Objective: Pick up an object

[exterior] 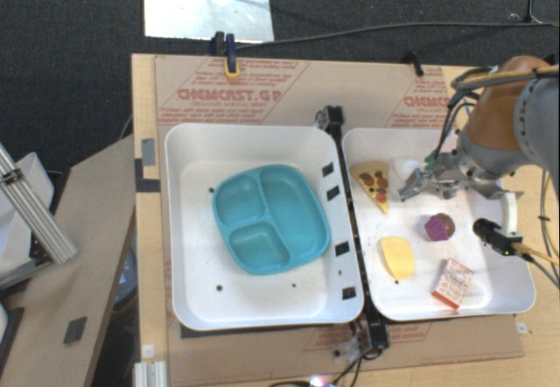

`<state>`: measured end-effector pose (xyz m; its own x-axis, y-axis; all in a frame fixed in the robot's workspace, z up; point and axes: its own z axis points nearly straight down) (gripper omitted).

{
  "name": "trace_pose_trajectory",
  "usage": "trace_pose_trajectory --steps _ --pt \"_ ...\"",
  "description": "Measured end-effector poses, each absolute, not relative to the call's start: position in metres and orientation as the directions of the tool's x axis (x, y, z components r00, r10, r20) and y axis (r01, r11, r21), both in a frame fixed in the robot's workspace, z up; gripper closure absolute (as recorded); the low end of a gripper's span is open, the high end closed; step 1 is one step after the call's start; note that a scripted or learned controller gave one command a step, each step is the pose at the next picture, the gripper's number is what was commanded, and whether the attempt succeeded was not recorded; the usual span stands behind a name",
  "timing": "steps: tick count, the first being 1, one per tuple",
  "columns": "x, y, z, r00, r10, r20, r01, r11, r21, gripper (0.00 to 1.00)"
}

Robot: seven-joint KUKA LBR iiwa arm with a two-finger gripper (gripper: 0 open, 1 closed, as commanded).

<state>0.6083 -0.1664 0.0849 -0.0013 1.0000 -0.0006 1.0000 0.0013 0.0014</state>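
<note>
The right bin [516, 289] holds a pizza-slice toy [374, 181] at its far left, a purple ball-like object [439, 227] in the middle, a yellow piece [397, 256] near the divider and a red-and-white packet [452, 282] at the front. My gripper [420, 186] hangs low over the far part of this bin, between the pizza slice and the purple object, just right of the slice. Nothing shows in its grasp. A small white object [407, 168] lies just behind it.
The left bin [188, 289] holds a teal divided plate [269, 217]. A black divider with clips [343, 201] runs between the bins. The arm's orange band [499, 118] and cables rise over the right bin's far right corner.
</note>
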Motion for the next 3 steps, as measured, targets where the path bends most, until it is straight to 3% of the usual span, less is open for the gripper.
trace_pose_trajectory --steps 1,3 --pt "0.609 -0.167 0.097 -0.001 1.0 -0.001 1.0 0.002 0.005 1.0" --pt "0.621 -0.159 0.207 -0.006 1.0 -0.002 1.0 0.006 0.007 1.0"
